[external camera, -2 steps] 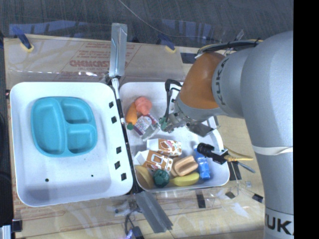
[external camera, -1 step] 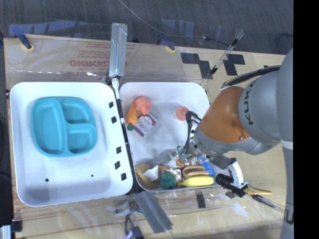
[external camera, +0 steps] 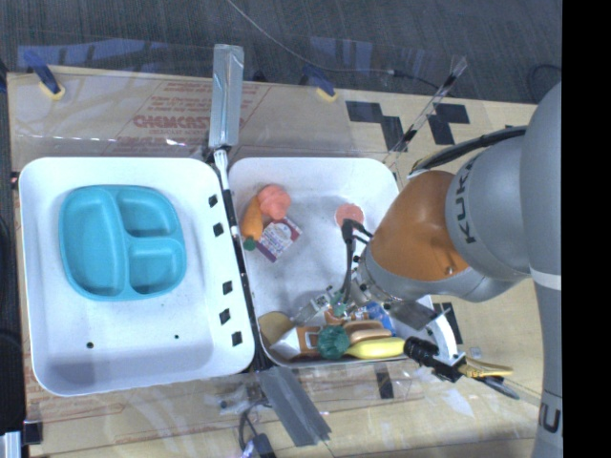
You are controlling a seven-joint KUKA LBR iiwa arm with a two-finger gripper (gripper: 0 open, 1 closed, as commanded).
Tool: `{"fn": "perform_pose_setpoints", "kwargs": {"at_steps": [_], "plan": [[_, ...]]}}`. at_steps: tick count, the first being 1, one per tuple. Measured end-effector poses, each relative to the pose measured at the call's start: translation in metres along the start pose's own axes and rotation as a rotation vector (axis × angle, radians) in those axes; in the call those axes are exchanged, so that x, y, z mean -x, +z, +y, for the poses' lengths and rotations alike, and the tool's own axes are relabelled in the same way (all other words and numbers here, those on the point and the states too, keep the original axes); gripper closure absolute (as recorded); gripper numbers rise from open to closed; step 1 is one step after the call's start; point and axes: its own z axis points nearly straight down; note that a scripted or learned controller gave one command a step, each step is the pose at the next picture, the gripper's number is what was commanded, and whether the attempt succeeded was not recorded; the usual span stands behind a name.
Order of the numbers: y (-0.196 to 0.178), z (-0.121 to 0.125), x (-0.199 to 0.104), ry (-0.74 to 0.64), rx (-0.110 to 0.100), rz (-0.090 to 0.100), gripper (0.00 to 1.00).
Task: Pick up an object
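A sectioned turquoise tray [external camera: 122, 239] lies alone in the left white bin [external camera: 115, 351], far to the left of the claw [external camera: 346, 303], across the divider between the two bins. In the right white bin [external camera: 315, 175], up and to the left of the claw, a small orange carrot-like toy [external camera: 252, 222] leans against a pink, rounded item [external camera: 275, 199], with a purple-and-white packet [external camera: 278, 238] touching them on the lower right. Directly above the claw sits a small pink piece [external camera: 348, 215]. The claw hangs low over the clutter at the bin's near edge; whether it is apart or together cannot be told. Just below it lie a wooden spoon [external camera: 274, 325], a dark green round object [external camera: 334, 341] and a yellow banana [external camera: 374, 348], packed close together. To the claw's right, the arm's orange band [external camera: 420, 232] and grey body [external camera: 506, 208] cover that corner of the bin.
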Motion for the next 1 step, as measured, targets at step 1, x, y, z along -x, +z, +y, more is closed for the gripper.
{"fn": "perform_pose_setpoints", "kwargs": {"at_steps": [1], "plan": [[-0.0047, 0.0127, -0.0325, -0.087, -0.004, 0.006, 0.0]]}}
